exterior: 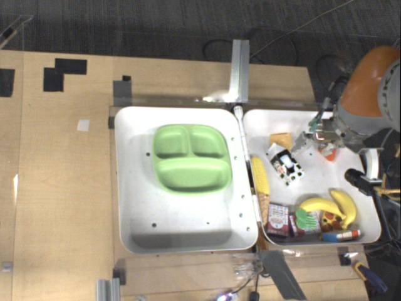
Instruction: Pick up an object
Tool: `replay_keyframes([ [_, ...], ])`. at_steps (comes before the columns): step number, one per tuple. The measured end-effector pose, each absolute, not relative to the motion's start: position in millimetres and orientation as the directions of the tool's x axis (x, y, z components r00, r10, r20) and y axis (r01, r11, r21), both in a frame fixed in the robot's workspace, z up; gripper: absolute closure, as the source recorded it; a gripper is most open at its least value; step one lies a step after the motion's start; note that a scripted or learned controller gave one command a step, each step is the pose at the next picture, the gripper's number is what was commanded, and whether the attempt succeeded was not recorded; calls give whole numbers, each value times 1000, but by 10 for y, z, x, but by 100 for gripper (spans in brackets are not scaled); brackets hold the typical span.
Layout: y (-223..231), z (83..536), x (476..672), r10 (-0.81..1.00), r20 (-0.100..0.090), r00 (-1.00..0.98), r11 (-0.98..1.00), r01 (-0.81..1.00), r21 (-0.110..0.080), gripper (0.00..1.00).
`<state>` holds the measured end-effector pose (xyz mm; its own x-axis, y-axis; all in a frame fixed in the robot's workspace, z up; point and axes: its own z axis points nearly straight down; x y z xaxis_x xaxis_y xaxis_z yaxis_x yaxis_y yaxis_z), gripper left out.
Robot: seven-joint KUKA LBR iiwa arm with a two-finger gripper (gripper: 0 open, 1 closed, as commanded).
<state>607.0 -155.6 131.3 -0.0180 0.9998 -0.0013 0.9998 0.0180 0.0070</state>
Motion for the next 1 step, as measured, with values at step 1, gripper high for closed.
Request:
replay_keyframes([
  [1, -1248, 1166, 6108, 999, -10, -47, 47, 998, 48, 0],
])
